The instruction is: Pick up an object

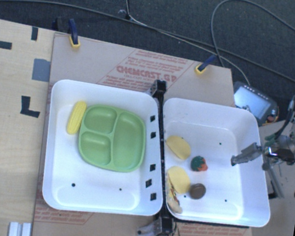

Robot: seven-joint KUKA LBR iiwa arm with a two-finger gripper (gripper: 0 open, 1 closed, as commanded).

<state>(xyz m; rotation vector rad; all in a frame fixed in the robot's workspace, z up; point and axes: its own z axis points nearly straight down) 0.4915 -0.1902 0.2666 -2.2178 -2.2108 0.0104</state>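
Observation:
The right bin [229,125] holds a yellow rounded toy [178,147], a small red and green toy [199,163], a second yellow toy [179,179], a brown ball [197,191] and a pale piece [174,203] by the front left corner. In the left bin [54,183] a yellow corn cob [76,117] lies beside a green divided plate [113,138]. My gripper [242,156] hangs over the right bin's right side, well to the right of the red and green toy. Nothing shows in its grasp.
A black divider [156,144] runs between the two bins. The bins sit on a brown board [144,69] held by yellow and blue clamps [73,35]. Cables [229,22] cross the dark floor behind. A grey device [255,103] sits off the right bin's far corner.

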